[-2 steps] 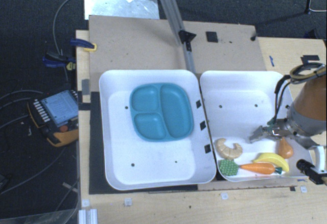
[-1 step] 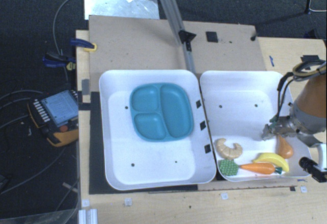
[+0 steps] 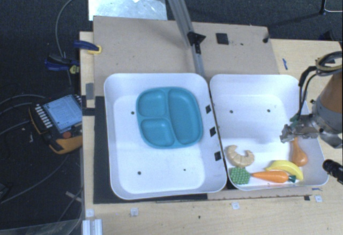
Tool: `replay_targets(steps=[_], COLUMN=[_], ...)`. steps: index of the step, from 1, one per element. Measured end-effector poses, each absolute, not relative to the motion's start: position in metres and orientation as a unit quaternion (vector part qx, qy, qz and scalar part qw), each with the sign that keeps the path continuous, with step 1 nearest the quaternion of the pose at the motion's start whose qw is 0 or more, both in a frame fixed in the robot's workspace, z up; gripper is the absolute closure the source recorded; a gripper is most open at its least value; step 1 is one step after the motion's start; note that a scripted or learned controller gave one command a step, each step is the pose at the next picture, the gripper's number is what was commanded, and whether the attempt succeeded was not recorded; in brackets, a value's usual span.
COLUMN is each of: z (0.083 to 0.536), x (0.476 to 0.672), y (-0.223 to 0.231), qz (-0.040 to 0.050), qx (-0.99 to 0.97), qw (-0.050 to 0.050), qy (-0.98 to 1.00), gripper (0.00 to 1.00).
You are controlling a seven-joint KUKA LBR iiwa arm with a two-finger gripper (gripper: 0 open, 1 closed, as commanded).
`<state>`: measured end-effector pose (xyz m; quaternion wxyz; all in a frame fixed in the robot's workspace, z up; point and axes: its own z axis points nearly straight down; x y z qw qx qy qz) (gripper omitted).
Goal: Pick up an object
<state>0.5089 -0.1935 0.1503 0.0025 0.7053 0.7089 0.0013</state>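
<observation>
Apparently the gripper (image 3: 292,133) hung over the right bin (image 3: 252,95), just above the orange pear-shaped toy (image 3: 298,154), likely targeting it; grip state unclear.

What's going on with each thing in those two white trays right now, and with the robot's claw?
Blue plate: lying flat in the left bin.
Croissant: lying in the right bin.
Green toy: beside the carrot's left end.
Carrot: on its side.
Banana: lying just behind the carrot.
Orange-brown toy: lying under the gripper.
Gripper: low over the right bin's right edge.
</observation>
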Motion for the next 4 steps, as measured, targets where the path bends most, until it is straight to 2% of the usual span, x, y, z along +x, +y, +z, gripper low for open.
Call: replay_targets(steps=[1, 2, 4], z=[0.197, 0.26, 0.254], x=[0.503, 0.507, 0.521], y=[-0.194, -0.189, -0.067], qz=[0.0014, 0.0021, 0.0014], qx=[0.705, 0.705, 0.703], qw=[0.003, 0.004, 0.0], qy=[0.709, 0.709, 0.711], gripper=[1.0, 1.0, 1.0])
